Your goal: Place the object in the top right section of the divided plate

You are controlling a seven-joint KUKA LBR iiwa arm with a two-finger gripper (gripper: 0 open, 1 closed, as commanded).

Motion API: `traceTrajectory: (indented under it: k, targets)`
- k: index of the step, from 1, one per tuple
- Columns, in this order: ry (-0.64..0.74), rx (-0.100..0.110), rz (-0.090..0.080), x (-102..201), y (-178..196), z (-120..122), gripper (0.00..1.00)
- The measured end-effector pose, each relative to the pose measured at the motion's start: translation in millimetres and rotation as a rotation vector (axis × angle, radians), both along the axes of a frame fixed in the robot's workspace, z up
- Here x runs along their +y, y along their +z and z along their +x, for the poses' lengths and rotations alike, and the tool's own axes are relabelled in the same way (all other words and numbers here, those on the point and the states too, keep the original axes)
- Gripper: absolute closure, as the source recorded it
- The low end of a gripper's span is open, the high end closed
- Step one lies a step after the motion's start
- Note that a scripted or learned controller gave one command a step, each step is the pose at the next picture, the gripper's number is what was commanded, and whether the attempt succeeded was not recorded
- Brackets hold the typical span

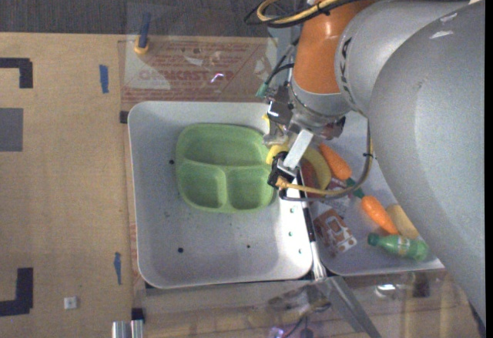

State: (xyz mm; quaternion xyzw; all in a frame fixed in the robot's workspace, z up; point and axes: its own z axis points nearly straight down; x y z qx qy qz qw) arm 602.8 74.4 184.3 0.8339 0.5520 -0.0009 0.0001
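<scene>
A light green divided plate [223, 167] with three sections lies in the left bin [216, 259], toward its upper middle. My gripper [276, 142] hangs over the plate's right rim, at the wall between the two bins. A small yellow piece [274, 152] shows just under the gripper at the plate's edge; whether it is held is hidden by the wrist. A yellow banana-like object [315, 168] lies just right of it in the right bin.
The right bin [362, 263] holds an orange carrot [335, 162], a second carrot [375, 212], a green bottle [399, 245], a beige piece [404, 222] and a brown-and-white packet [336, 229]. The arm covers that bin's upper part.
</scene>
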Motion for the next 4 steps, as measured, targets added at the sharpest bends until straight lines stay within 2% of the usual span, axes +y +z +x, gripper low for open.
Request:
traceTrajectory:
  k: [1,2,3,4]
  targets:
    - [-0.025,0.003,0.000,26,-2,-14,1.00]
    - [-0.460,0.001,-0.001,3,14,-25,1.00]
    - [-0.551,0.001,0.000,13,0,4,1.00]
    - [-0.552,0.001,0.000,13,0,4,0.00]
